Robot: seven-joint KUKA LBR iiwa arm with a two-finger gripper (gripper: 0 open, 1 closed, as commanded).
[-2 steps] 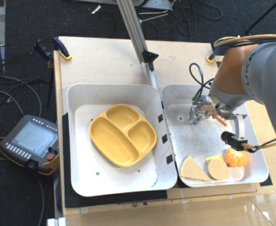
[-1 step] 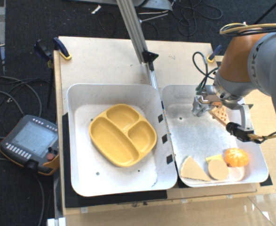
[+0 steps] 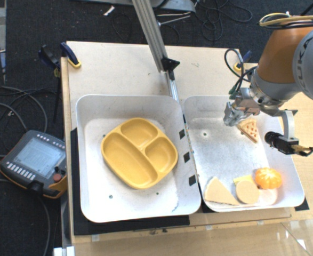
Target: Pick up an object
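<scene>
Nearest the lens, along the right bin's (image 3: 292,167) front edge, lie one pale wedge (image 3: 219,192), one tan round slice (image 3: 247,192) and one orange fruit (image 3: 267,178). Leftward, one yellow divided plate (image 3: 139,152) sits in the left bin (image 3: 89,143). One pizza-like slice (image 3: 249,129) lies just right of the gripper (image 3: 232,114), seemingly touching it; whether the claw is apart or together, I cannot tell.

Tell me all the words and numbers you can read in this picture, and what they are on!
No word or number can be read here.
The handheld controller on the floor has a lit screen, but its contents are too small and blurred to read.
Grey letters run along the robot arm at the right edge, but they are cut off and unreadable.
</scene>
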